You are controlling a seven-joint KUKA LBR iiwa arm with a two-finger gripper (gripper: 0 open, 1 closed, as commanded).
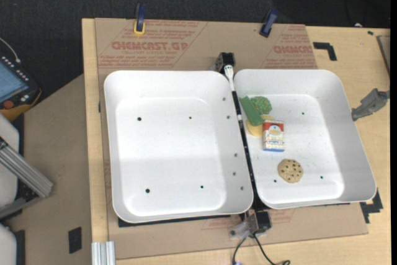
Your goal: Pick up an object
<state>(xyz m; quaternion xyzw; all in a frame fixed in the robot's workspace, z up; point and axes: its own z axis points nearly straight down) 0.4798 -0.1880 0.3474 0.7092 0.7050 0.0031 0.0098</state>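
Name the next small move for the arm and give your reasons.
Probably bring the gripper, now at the right bin's right edge, leftward over the cookie. It lies flat and apart from the small carton, whereas the green and yellow items crowd the bin's left wall.

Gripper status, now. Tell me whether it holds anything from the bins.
Grey gripper: at the right edge of the right white bin, its open or shut state cannot be told, with nothing visibly held.

Carton (273, 136) and cookie (289, 170) lie in the right bin (335, 93).
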